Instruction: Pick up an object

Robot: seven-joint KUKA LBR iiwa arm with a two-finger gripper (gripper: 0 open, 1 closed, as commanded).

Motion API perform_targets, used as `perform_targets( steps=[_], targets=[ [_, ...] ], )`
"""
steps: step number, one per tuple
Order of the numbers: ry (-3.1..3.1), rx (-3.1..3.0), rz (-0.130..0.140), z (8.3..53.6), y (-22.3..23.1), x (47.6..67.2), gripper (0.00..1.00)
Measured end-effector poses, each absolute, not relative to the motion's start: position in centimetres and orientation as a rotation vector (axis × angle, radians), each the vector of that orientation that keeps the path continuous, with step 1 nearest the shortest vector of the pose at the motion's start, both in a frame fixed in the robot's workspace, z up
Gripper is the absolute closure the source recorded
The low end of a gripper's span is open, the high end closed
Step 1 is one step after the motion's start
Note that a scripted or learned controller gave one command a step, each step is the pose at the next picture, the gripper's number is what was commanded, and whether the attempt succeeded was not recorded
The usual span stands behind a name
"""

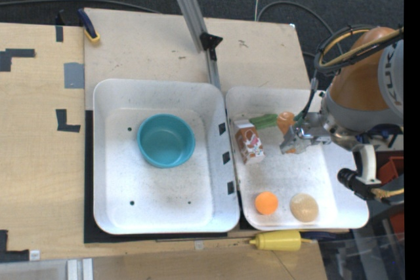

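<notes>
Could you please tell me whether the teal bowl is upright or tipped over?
Upright: the teal bowl in the left bin shows its round open mouth and inside bottom.
</notes>
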State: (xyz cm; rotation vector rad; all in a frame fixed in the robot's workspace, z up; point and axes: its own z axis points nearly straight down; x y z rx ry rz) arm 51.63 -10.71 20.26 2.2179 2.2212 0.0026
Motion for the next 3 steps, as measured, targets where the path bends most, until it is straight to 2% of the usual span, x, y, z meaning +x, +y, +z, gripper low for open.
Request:
perform_targets(
  steps=[2, 3],
  targets=[
    [2.231, 2.215, 0.000, 20.3, -2.3, 55.8, 1.00],
    [2.229, 2.214, 0.002, 21.4, 2.0, 59.1, 1.00]
  ],
)
